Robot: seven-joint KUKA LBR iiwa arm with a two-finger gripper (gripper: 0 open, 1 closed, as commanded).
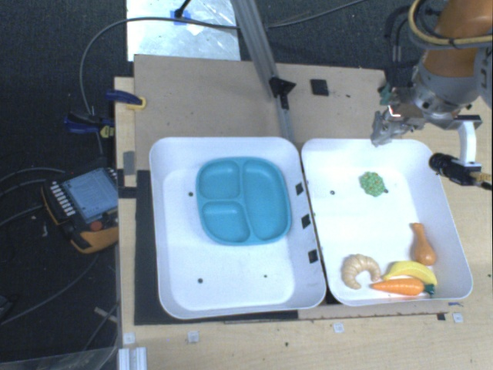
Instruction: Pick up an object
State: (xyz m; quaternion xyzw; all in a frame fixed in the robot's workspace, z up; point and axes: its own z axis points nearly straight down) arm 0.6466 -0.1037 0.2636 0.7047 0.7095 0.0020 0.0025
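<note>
1. Since the task named no particular item, the green broccoli-like piece (pixel 373 183) looked the best target: it lay alone on the floor of the right bin (pixel 339 230), nearest the gripper (pixel 383 133), which hung over that bin's far rim with nothing seen between its fingers; whether the jaws stood open or closed could not be told
2. A good try would have centred above the piece before descending, as it was small, knobbly and likely to roll
3. Well nearer the camera than the green piece, a ridged tan croissant (pixel 360 269), a smooth yellow banana (pixel 412 271), a tapered orange carrot (pixel 398 287) and a brown drumstick shape (pixel 421 245) crowded together
4. Left of the green piece, a glossy blue divided plate (pixel 243 200) sat in the left bin (pixel 177 268)
</note>
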